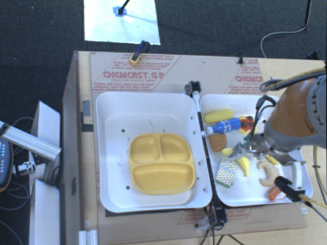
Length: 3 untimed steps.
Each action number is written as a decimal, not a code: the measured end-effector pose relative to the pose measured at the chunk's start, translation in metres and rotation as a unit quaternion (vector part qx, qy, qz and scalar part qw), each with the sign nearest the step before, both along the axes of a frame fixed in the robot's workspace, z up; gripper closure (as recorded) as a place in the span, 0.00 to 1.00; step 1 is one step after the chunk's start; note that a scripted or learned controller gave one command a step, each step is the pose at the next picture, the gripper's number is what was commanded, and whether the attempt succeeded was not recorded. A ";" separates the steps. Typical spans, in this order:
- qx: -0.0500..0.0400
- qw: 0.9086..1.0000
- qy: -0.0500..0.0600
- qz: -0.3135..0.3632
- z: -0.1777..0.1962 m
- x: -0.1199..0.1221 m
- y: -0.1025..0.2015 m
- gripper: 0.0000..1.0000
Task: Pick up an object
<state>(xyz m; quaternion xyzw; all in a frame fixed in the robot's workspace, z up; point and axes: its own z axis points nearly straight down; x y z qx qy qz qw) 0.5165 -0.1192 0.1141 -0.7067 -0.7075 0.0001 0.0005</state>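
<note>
The right bin (301,185) holds several small toys. A yellow corn cob (218,116) lies at its back, with a blue bottle (225,126) just in front and a red piece (248,121) beside it. A brown block (217,142) sits near the divider. Further forward lie a yellow banana (243,165), a green-and-white checkered piece (226,173), a beige figure (266,173) and an orange-red piece (275,193). My gripper (239,152) is low in the middle of this bin, just above the banana and beside a small yellow piece (228,151).
The left bin (110,137) holds a yellow divided plate (162,163). A rail (200,121) separates the bins. The arm's orange band (301,111) covers the right bin's far right side, and a black part (289,188) of it overhangs the front right corner.
</note>
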 end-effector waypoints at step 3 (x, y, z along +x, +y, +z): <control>-0.002 1.000 -0.008 -0.001 -0.025 -0.008 0.022 0.00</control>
